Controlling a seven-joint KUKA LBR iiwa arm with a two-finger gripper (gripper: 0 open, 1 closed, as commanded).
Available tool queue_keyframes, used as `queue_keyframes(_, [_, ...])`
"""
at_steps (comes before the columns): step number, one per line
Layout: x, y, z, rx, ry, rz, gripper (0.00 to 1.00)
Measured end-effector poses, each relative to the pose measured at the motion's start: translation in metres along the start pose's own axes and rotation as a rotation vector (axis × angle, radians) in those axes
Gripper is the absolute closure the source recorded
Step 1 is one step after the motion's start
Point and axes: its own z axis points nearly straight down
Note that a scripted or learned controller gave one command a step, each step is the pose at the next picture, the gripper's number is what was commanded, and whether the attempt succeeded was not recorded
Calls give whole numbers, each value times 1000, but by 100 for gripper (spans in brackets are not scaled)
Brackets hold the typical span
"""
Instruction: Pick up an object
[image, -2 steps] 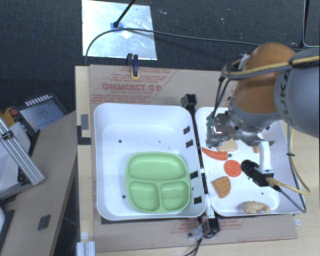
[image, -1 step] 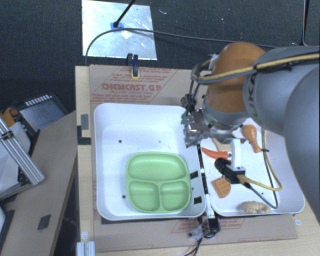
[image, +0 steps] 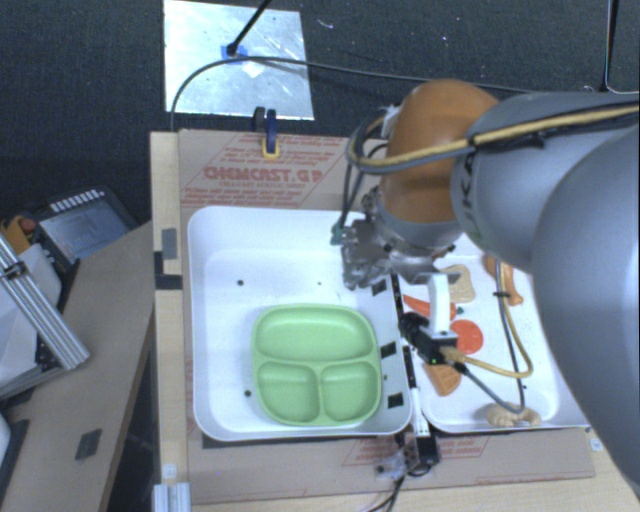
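1. Here's the pincer (image: 357, 268), hanging over the far right corner of the left bin (image: 225, 300), close to the wall it shares with the right bin (image: 478, 398). We cannot tell whether it is released or clenched, because the wrist blocks our look from above. We see nothing held in it.
2. Just nearer the camera and a touch left sits the green plate (image: 315, 365), flat on the left bin's floor, in the near right part and close to the shared wall. It's the only thing in that bin, so we take it as the likely target.
3. Which way does it lie? It's a rounded rectangle whose long axis runs roughly left to right across the view. The one wide compartment lies on the far side and the two small ones on the near side.
4. To do this step well, we judge the pincer should come toward the camera and settle over the plate's far rim. The grip should cross that rim, one side in the wide compartment and the other outside, because a flat plate offers nothing else to pinch.
5. Further out, the right bin holds small things, a red piece (image: 466, 338) and a tan piece (image: 461, 286) among them, all well apart from the plate.
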Motion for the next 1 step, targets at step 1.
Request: queue_keyframes(1, [-1,0,0,1,0,2,0])
